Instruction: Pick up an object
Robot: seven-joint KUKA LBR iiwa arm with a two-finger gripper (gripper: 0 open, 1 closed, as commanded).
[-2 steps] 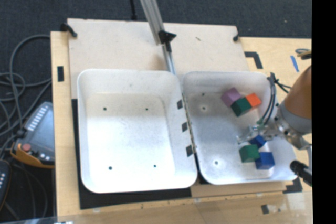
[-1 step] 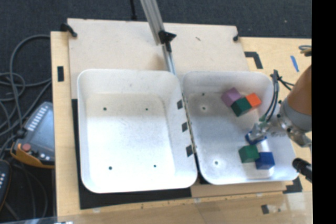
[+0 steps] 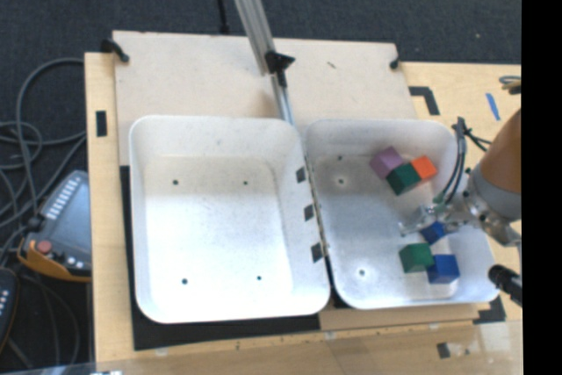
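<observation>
Nearest, a blue block (image 3: pixel 444 266) touches a green block (image 3: pixel 416 256) in the right bin (image 3: pixel 351 189). Just beyond, the claw (image 3: pixel 428 222) hangs over a small blue block (image 3: pixel 433 233); its grip I cannot tell. Farther back huddle dark green (image 3: pixel 403 179), orange (image 3: pixel 423 168) and purple (image 3: pixel 385 161) blocks.

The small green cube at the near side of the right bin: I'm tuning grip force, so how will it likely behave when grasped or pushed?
The small green cube looks rigid, with flat faces, so it should slide rather than roll. It seems light for its size. It sits against the small blue cube, so a push would probably shift both. The gripper is close above it.
</observation>
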